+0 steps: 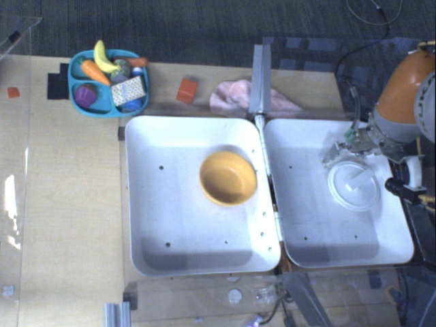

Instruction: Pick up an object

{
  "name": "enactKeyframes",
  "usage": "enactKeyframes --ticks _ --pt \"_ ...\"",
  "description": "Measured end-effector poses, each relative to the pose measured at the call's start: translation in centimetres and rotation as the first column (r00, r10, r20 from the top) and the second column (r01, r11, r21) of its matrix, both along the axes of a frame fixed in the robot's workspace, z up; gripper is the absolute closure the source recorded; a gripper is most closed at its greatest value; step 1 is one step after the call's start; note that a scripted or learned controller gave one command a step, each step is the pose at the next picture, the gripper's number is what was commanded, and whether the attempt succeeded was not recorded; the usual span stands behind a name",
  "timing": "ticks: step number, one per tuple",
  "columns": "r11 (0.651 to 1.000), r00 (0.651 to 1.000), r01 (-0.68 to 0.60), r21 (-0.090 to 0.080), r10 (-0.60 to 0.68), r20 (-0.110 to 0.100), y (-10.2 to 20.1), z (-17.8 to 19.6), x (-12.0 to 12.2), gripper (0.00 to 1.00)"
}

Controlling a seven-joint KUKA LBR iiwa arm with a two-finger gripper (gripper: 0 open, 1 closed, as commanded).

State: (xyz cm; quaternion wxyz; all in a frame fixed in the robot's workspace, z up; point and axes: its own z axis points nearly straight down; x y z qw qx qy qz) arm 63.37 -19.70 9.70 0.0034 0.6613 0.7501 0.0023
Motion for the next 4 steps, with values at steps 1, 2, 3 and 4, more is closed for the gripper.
enactKeyframes --ticks 1,2,3,4 --pt "0.999 0.999 -0.053 -0.002 0.053 0.003 -0.8 -0.8 -5.5 0.0" --pt "0.999 0.999 0.053 0.001 -0.053 -0.001 -0.6 -1.0 0.2 0.0" --pt "0.979 0.979 -0.205 -0.004 0.205 0.003 -0.8 -0.8 -4.8 0.0" --pt "0.992 0.992 -0.123 -0.001 0.123 0.0 -0.6 -1.0 0.3 0.0"
